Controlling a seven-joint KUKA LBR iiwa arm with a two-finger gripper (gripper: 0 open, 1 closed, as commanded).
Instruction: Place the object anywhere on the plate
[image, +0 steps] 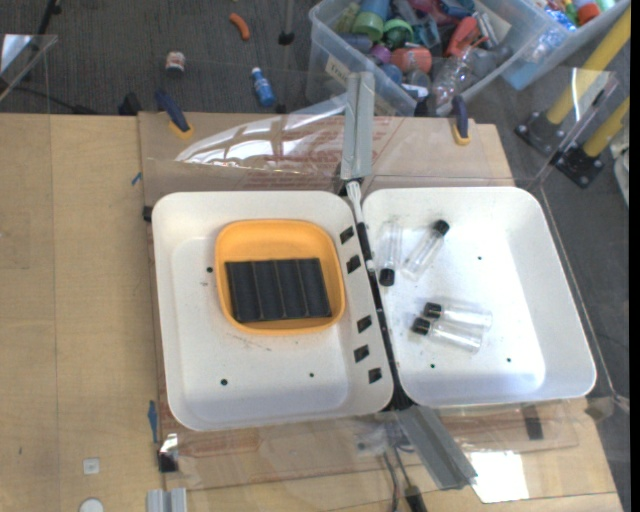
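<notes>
An orange square plate (276, 236) lies in the left white bin (200, 390). A black ribbed rectangular block (278, 288) rests flat on the plate, covering most of its middle. In the right white bin (540, 350) lie several clear vials with black caps. One vial (426, 246) is tilted near the bin's upper middle. Another vial (388, 252) lies close to the divider. Two vials (453, 325) lie side by side near the bin's centre.
A metal bar (357, 125) rises from the divider between the bins at the back. Clear plastic sheet (270, 150) covers the bench behind the left bin. A tub of coloured toys (420, 35) stands beyond the bench. Black tabs (362, 322) line the divider.
</notes>
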